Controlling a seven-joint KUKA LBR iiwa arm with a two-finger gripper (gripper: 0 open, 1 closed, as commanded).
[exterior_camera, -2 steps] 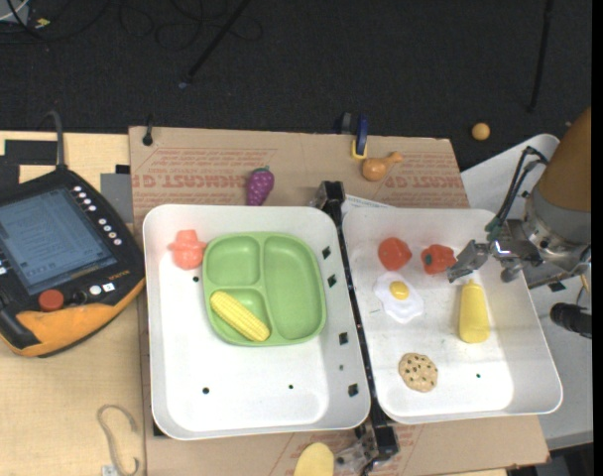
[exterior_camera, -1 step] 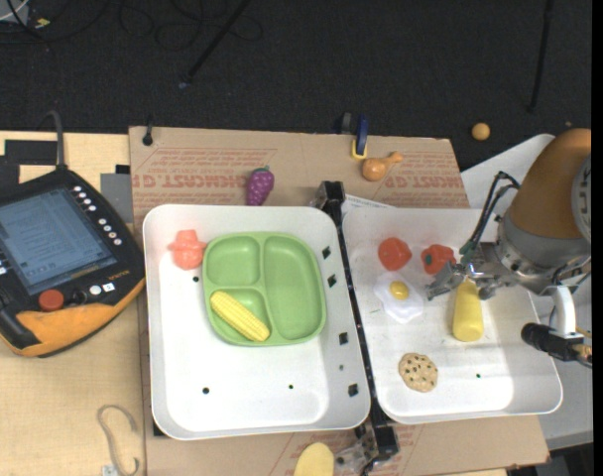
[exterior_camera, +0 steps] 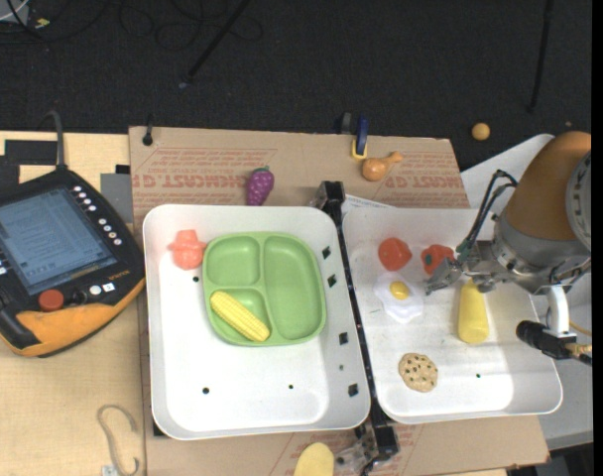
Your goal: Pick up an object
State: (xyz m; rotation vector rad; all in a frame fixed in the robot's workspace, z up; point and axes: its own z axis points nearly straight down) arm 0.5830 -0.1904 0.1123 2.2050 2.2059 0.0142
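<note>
The arm [exterior_camera: 549,216] reached in from the right, its orange band uppermost and its grey wrist bent down and to the left. The gripper [exterior_camera: 442,276] hung low, its dark fingers pointing left.

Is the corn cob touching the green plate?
Touching: the camera view shows the corn cob lying inside the green plate, in its lower-left compartment.

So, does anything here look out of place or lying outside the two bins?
Yes. Several toy foods lie outside the bins: a purple grape bunch and an orange pear-like piece on the cardboard behind them, a yellow piece at the front edge, and a small orange ball on the dark floor.
</note>
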